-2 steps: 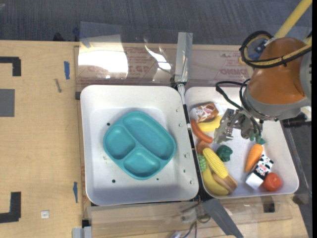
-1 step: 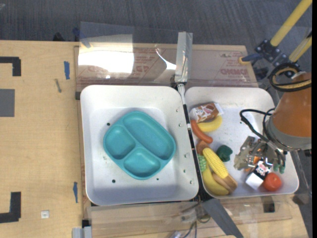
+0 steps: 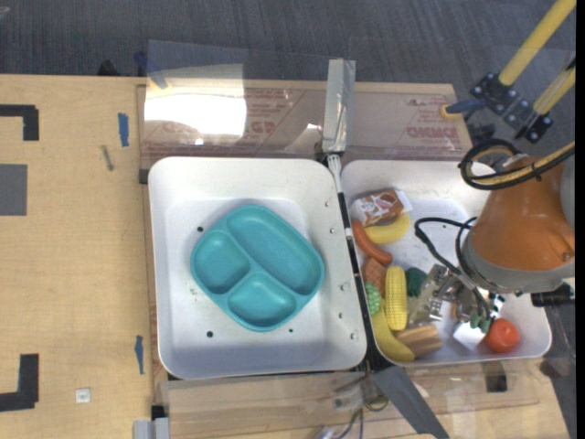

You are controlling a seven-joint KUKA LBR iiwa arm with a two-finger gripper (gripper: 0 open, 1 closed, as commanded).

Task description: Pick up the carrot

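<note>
The carrot (image 3: 376, 272) is a short orange piece with a green leafy end (image 3: 373, 298). It lies at the left side of the right bin (image 3: 530, 350), between a red sausage (image 3: 368, 242) and a corn cob (image 3: 395, 298). My gripper (image 3: 450, 298) hangs low over the middle of the right bin, to the right of the corn and about a hand's width from the carrot. Nothing shows between it and the carrot except the corn and a dark green piece (image 3: 417, 280).
In the right bin also lie a banana (image 3: 389, 230), a snack packet (image 3: 378, 206), a second yellow piece (image 3: 393, 342), a brown bread block (image 3: 422, 338) and a tomato (image 3: 502, 335). The left bin (image 3: 174, 199) holds a teal divided plate (image 3: 258, 265). Black cables (image 3: 439, 227) loop above the gripper.
</note>
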